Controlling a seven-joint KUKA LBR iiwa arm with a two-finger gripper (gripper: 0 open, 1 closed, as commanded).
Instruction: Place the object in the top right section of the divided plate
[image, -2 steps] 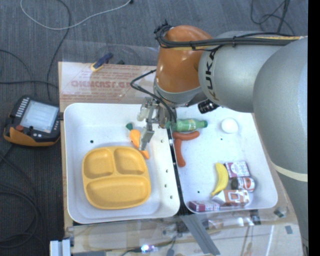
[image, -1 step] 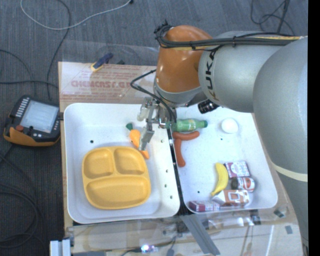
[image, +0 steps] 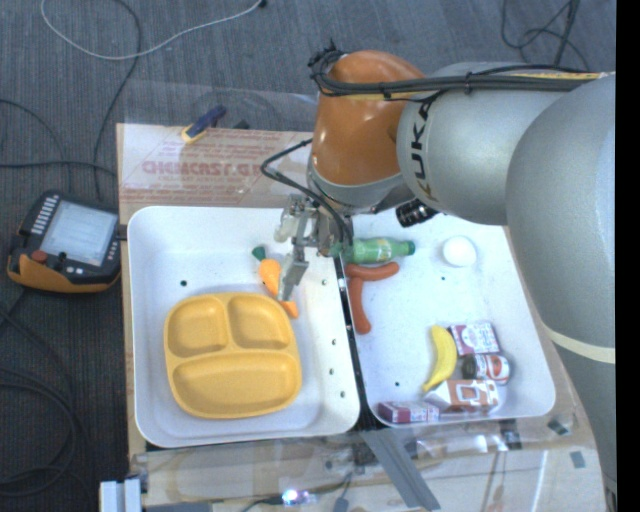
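A yellow divided plate (image: 232, 352) lies in the left bin, with its top right section (image: 258, 322) bare. An orange toy carrot (image: 270, 275) with a green top lies at a slant just above the plate's upper right rim. Its tip (image: 291, 309) reaches the rim. My gripper (image: 292, 278) hangs from the orange wrist band directly over the carrot's middle and hides that part. From this angle I cannot make out whether the carrot is gripped or just lies beneath the gripper.
The right bin (image: 520, 300) holds a green bottle (image: 380, 249), red sausages (image: 362, 290), a white round thing (image: 459, 252), a banana (image: 440, 358) and small cans and packets (image: 475, 380). The raised wall between the bins (image: 349, 350) runs close to the plate's right side. A pendant (image: 65, 243) sits left of the bench.
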